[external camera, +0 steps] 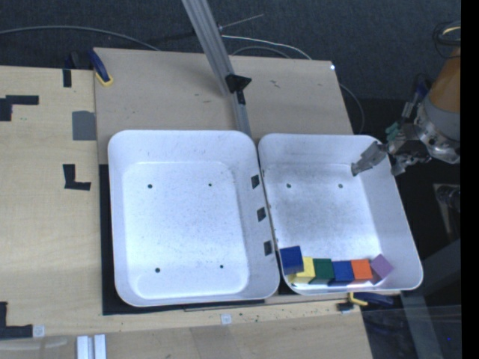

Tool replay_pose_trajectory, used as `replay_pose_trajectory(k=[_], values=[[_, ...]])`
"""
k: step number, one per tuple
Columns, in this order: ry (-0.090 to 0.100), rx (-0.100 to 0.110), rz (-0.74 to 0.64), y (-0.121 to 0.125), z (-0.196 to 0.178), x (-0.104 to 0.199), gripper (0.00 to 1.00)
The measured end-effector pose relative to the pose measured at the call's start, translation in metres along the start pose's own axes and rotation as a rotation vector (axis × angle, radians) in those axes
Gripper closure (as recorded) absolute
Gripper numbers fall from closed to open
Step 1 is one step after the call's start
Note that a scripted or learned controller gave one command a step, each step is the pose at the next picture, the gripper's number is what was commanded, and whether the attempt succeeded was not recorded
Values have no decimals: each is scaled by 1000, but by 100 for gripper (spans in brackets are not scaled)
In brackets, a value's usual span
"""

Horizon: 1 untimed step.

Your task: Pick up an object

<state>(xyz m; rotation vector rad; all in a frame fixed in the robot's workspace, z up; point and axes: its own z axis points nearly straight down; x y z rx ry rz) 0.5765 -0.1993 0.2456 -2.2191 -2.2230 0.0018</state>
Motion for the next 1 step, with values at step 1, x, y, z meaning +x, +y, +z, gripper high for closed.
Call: replay_pose_trajectory(k=[1], values=[[1, -8, -6, -24, -85, 66, 0]])
